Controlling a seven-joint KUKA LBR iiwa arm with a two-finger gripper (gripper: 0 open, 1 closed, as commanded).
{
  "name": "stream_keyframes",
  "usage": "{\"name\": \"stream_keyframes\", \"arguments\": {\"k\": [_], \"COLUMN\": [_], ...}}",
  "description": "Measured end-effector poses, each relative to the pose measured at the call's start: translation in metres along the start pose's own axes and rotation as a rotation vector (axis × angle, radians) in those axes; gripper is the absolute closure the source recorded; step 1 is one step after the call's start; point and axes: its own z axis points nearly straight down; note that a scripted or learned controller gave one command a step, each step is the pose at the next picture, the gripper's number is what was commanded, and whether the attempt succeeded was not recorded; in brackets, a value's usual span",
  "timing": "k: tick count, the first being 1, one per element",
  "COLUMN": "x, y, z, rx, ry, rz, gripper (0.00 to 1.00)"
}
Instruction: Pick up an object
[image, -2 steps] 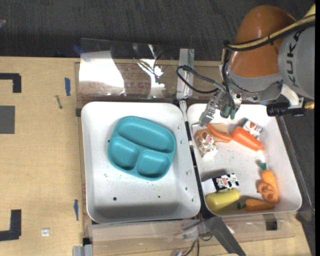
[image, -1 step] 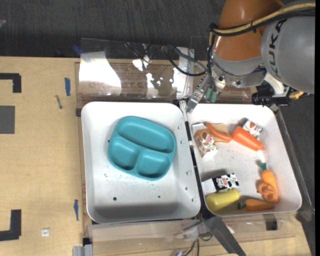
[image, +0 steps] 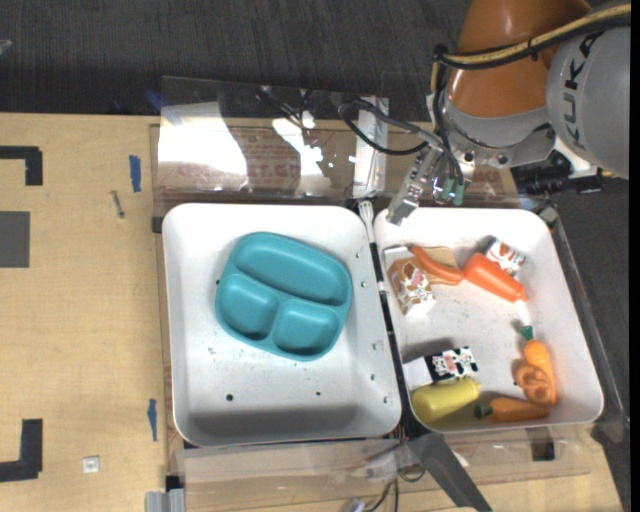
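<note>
White plastic makes up 2 shallow bins set side by side on the bench. In the left bin (image: 190, 380) lies 1 teal divided plate (image: 283, 293) with 3 compartments. The right bin (image: 570, 290) holds the loose items: 1 orange carrot-like toy (image: 492, 277) near the far side, 1 curved orange strip (image: 436, 266) just beside it, 1 small printed packet (image: 412, 288) by the inner wall, 1 yellow piece (image: 445, 399) at the near edge with 1 black-and-white patterned block (image: 452, 363) touching it, 1 lumpy orange piece (image: 537, 371) and 1 slim orange stick (image: 520, 408) at the near right corner. The gripper (image: 418, 190) hangs above the far inner corner of the right bin, nothing visible in it; whether it is spread or closed cannot be made out. The arm's upper part is cut off by the frame.
</note>
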Motion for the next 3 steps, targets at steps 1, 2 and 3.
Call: {"name": "stream_keyframes", "arguments": {"k": [1, 2, 3], "x": [-0.024, -0.005, -0.032], "y": [-0.046, -0.099, -0.072], "z": [-0.005, 0.003, -0.038], "rx": [0.0, 0.002, -0.001], "ry": [-0.002, 0.005, -0.002], "rz": [-0.245, -0.373, -0.204], "gripper": [1.0, 1.0, 1.0]}}
